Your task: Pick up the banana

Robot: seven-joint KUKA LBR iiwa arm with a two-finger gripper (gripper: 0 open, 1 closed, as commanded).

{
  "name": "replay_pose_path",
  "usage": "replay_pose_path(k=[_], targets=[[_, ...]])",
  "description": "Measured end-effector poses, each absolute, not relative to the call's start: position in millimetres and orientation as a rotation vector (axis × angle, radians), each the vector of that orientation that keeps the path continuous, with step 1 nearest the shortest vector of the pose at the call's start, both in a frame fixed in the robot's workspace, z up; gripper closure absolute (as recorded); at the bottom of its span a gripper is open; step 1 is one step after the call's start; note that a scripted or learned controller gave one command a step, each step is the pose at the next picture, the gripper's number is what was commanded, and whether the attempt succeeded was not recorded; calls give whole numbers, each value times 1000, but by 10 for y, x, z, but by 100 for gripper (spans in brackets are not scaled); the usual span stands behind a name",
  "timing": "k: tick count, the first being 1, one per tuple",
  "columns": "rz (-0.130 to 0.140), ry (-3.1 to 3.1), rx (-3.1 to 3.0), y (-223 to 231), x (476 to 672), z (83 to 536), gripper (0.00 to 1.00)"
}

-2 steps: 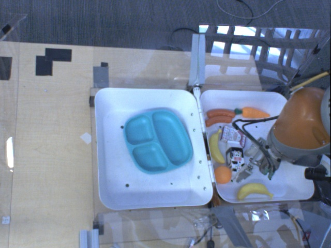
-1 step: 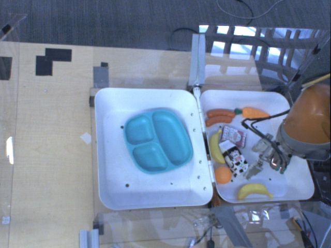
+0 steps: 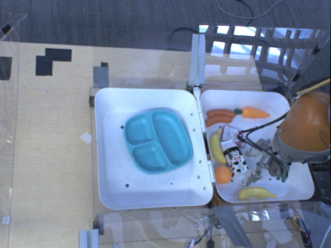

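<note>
The gripper [image 3: 257, 173] hangs open over the right bin [image 3: 300, 187], holding nothing. A banana [image 3: 257, 193] (the yellow one) lies just below it.

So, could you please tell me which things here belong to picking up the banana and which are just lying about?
Belongs to the job:
- banana near the right bin's front edge
- second banana by that bin's left wall
- claw
- right bin

Just lying about:
- carrot
- sausages
- orange
- blue divided plate
- left bin
</note>
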State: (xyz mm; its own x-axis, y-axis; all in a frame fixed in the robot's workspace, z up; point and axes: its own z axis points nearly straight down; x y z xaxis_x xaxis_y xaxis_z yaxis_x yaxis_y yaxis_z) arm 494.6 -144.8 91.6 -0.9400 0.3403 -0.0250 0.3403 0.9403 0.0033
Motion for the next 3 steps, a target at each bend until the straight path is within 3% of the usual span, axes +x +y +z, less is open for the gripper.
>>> replay_pose_path(k=[2,3], targets=[[-6,3107,228,-1363,4953,917,0],[-5,3119,89,-2050,4947,910,0]])
